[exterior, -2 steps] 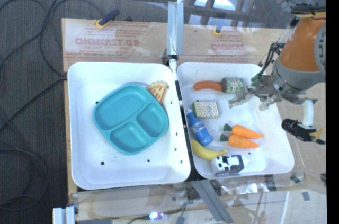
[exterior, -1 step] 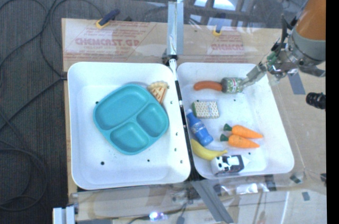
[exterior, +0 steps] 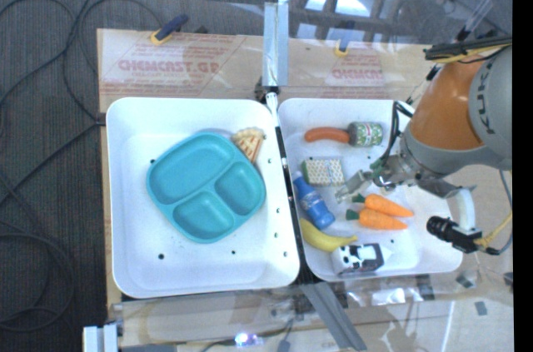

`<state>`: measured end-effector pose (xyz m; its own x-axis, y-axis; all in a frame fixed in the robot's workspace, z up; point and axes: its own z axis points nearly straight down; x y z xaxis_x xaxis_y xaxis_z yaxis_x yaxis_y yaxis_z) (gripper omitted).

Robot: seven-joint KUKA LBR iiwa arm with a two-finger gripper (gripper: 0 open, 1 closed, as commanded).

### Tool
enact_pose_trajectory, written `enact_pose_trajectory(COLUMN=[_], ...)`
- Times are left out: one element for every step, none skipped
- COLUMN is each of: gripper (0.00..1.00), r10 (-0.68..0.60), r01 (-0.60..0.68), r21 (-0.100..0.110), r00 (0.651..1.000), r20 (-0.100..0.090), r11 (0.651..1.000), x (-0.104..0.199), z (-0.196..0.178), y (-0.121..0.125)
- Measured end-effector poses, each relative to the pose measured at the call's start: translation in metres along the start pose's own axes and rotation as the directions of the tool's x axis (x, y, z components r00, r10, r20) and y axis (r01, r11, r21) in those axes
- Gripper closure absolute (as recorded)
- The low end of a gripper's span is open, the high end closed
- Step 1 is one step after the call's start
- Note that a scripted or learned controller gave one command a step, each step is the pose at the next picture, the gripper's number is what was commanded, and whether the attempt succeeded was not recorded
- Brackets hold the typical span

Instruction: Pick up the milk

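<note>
Camera view: milk [exterior: 360, 257] lies by banana [exterior: 325, 238]; the gripper [exterior: 360, 184] hangs above the carrots [exterior: 385, 211], fingers spread, holding nothing.

A single fixed camera looks down at a slant from above the surface [exterior: 166, 59], far enough to take in both white bins, the left bin [exterior: 121, 200] and right bin [exterior: 416, 255], plus surrounding floor [exterior: 50, 26], with the arm [exterior: 454, 113] entering from the right.

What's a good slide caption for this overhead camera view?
KUKA arm's end effector hovers above the carrots in the right bin, with the milk lying untouched near the bin's front edge.
</note>
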<state>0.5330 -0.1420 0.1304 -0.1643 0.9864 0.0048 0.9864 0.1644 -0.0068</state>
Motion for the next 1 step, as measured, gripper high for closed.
enact_pose_trajectory(gripper=[0.0], r10=[-0.106], r01=[0.106], r21=[0.0], r00=[0.994], r20=[0.004], r11=[0.994], x=[-0.0531], z=[0.0263], y=[0.0455])
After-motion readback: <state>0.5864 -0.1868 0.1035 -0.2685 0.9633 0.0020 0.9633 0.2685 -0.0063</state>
